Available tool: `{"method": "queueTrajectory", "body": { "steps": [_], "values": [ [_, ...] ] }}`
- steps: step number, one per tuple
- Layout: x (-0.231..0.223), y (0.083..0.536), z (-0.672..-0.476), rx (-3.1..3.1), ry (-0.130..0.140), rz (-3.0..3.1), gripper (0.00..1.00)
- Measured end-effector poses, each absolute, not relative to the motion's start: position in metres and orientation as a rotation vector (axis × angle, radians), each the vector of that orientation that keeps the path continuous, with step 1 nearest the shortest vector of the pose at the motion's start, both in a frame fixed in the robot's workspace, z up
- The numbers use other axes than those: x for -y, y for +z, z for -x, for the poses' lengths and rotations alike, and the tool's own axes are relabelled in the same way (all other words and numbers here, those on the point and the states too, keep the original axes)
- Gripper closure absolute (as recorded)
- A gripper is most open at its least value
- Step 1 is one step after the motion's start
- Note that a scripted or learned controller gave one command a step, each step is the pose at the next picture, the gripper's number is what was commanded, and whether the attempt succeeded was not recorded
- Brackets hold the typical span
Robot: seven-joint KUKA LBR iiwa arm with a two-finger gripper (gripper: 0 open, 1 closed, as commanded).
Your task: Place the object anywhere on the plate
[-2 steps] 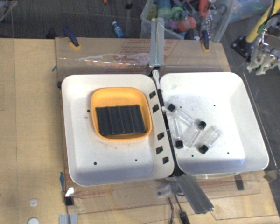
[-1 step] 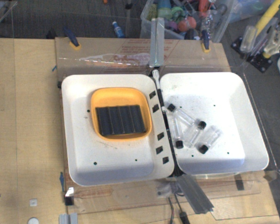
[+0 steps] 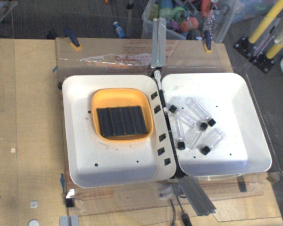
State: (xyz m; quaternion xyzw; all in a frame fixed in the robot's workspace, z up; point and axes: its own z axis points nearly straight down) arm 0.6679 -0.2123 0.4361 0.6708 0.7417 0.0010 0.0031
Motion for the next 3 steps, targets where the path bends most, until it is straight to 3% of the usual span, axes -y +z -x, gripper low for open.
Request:
{"method": "queueTrajectory", "body": {
  "steps": [3],
  "values": [
    [0.2219, 0.4374, -0.6617, -3.052, 0.002, -0.724, 1.00]
  ]
}}
